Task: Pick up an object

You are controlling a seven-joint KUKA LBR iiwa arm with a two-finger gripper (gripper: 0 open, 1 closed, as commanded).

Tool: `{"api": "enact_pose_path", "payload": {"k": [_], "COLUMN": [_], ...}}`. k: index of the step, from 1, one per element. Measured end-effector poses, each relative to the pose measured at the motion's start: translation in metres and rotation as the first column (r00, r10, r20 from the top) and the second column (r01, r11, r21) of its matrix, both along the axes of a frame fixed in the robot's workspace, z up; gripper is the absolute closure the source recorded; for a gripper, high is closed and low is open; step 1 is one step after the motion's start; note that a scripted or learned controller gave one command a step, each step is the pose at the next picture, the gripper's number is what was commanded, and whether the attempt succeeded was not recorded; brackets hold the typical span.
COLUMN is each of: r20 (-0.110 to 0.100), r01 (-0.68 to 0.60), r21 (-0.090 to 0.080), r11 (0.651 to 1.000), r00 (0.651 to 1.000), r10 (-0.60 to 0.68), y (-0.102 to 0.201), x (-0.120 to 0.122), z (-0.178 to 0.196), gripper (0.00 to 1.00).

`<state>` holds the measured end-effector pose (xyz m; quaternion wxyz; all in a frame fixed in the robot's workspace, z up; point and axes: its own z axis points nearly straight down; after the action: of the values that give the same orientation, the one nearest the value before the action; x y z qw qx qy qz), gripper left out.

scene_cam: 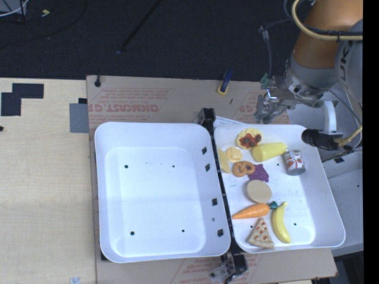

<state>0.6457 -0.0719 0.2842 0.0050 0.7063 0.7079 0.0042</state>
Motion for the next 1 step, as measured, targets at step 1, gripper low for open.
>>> {"api": "enact_pose_path", "payload": {"k": [1], "r20": [-0.02], "r01": [-0.004], "r21": [0.003], "r11": [1.0], "r00": [1.0], "r10": [0.004], "y": [0.0856], "x": [-0.0028], "z": [-0.0657], "gripper": [1.0]}}
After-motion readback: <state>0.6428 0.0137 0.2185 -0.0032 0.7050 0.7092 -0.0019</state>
